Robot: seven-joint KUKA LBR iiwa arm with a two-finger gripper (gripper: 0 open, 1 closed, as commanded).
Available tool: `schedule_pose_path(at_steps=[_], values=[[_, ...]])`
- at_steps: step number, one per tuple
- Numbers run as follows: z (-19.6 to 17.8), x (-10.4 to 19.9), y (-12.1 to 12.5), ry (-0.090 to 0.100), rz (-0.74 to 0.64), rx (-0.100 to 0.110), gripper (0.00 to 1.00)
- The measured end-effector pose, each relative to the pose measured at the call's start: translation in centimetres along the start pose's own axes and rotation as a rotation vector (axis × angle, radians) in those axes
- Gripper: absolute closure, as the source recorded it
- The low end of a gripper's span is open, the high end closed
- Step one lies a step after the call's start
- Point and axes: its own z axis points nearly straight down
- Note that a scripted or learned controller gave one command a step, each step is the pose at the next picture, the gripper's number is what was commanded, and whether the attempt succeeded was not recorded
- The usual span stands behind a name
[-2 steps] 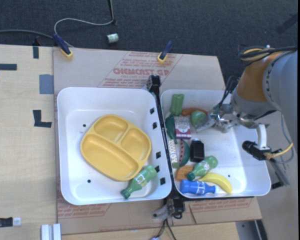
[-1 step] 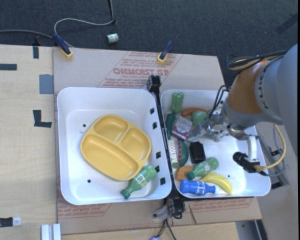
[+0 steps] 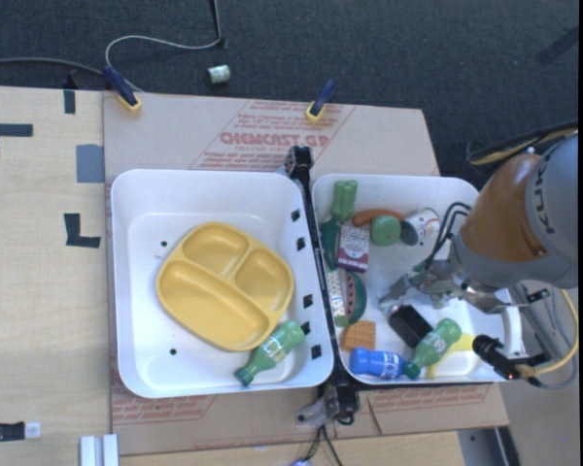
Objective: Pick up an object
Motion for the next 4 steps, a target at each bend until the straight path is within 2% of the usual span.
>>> schedule_pose_path(at_steps=[1,2,3,4], values=[[-1.0,0.0,0.1,0.0,0.0,-0.002,1.0],[-8.8,3.8,0.2,0.002,-0.003,0.002,1.0],[-10.5,6.1,3.5,0.002,-0.003,0.003,1.0],[-10.5,6.1,3.5,0.002,-0.002,0.004,0.0]])
